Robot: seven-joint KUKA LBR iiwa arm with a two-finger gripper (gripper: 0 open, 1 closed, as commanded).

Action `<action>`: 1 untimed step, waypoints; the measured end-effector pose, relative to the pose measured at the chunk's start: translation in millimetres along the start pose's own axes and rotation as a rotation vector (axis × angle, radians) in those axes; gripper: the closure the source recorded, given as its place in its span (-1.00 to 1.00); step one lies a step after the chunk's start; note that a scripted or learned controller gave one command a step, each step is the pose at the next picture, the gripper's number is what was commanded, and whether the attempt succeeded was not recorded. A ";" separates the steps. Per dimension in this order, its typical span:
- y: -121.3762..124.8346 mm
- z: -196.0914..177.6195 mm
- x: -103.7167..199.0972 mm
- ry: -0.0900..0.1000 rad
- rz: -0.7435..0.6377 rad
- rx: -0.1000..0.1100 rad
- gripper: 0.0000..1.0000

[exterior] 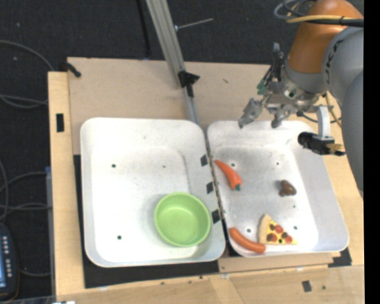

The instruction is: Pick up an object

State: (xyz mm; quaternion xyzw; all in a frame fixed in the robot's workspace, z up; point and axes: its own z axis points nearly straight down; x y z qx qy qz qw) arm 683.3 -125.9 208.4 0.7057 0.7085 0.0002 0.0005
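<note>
Hot dog (246,240) and pizza slice (275,231) lie well below the open, empty jaws (263,116); carrot (228,173) nearer, lower-left, axis diagonal.

The gripper (264,114) hangs open and holding nothing over the right bin (316,170) at its 12 o'clock rim. In that bin lie a carrot (228,174), a brown lump (287,187), a pizza slice (275,232) and a sausage (246,240). A green bowl (182,218) sits at 5 o'clock in the left bin (126,163)

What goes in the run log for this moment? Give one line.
tool open, above right bin far edge | holding nothing | carrot, brown lump, pizza slice, sausage untouched | green bowl in left bin
</note>
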 end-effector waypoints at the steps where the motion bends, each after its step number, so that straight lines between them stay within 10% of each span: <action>1: -0.1 -0.1 -0.5 -0.002 0.000 0.000 -1.00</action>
